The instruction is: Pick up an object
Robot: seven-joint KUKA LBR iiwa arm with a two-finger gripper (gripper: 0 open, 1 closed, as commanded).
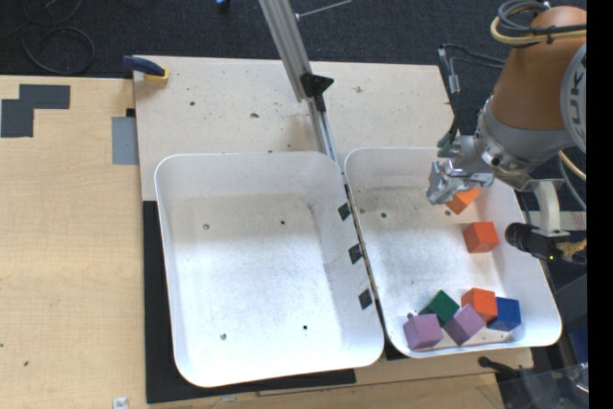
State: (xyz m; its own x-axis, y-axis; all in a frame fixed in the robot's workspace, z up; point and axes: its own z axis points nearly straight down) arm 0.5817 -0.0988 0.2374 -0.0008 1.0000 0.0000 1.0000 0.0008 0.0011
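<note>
Reaching in from the right, my arm (536,96) hangs over the right bin (393,170); my gripper (448,187) is clamped on a small orange block (463,199), above the bin floor.

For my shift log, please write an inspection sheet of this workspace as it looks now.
Surface: two white bins, left bin, right bin, on a speckled bench.
Job's things: orange block at the gripper; another orange block lying apart; green, orange, blue and two purple blocks clustered at the near edge.
Clutter: blue-yellow clamp on the bench corner.
Gripper: gripper over the right bin.
Cables: black cables on the floor.
Surroundings: slanted aluminium bar.
</note>
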